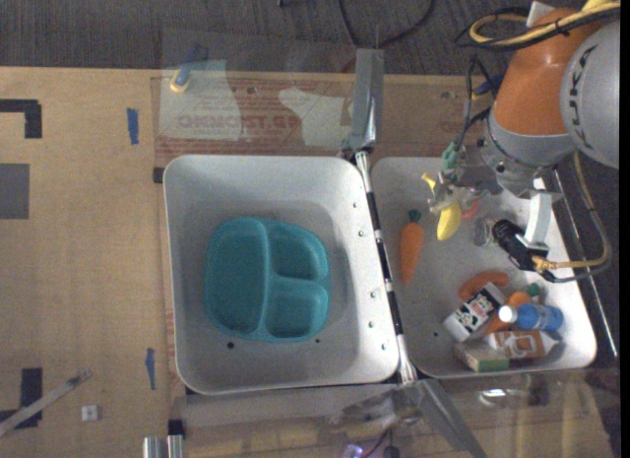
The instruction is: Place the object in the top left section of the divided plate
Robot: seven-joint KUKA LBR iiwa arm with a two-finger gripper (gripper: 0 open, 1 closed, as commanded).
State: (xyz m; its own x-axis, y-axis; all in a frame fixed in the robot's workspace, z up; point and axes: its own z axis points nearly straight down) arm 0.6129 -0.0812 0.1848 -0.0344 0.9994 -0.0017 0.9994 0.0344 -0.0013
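Observation:
A teal divided plate (266, 277) with three sections lies in the left white bin (187, 200). My gripper (451, 188) hangs over the upper left part of the right white bin (581, 348). A yellow banana-like piece (448, 222) sits directly below and against it; whether it is held is unclear. An orange carrot with a green top (410, 249) lies just left of the banana, near the bin's left wall.
At the right bin's lower right lie an orange sausage (484, 282), a cow-print milk carton (474, 311), a blue bottle (536, 316) and a small box (507, 350). A metal divider (379, 249) separates the bins.

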